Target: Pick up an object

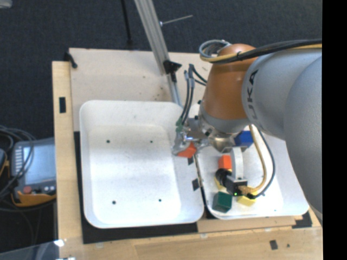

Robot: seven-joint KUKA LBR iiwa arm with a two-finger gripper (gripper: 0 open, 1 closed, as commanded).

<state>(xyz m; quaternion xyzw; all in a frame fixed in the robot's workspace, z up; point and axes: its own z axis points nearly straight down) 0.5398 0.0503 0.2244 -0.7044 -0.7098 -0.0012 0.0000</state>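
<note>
Two shallow white plastic bins sat side by side on the pale wooden bench [108, 75]. The left bin [130, 167] showed four small dark specks on its floor. Four loose coloured pieces could be counted:
- one small red-orange piece [187, 152]
- one small orange block [225, 161]
- one blue block [244, 138], partly hidden under the wrist
- one dark green cube [222, 202]

The last three lay in the right bin [279, 199], the green cube nearest its front rim.

The grey arm [287, 91] reached in from the right and covered most of the right bin. Its orange band [227, 85] sat directly above the wrist. The wrist pointed down and to the left, so the gripper [183, 143] hung over the rim where the two bins met. The red-orange piece sat right at the gripper's tip, touching or just below it, over that shared rim. From this angle it could not be told whether the claw was spread, pressed together, or pinching that piece.

The bulk of the arm blocked the view of the back of the right bin. A slanted silver aluminium rail [154, 31] ran from the top of the view down to the bench behind the left bin. A grey handheld screen unit [33, 164] lay off the bench at the far left.
</note>
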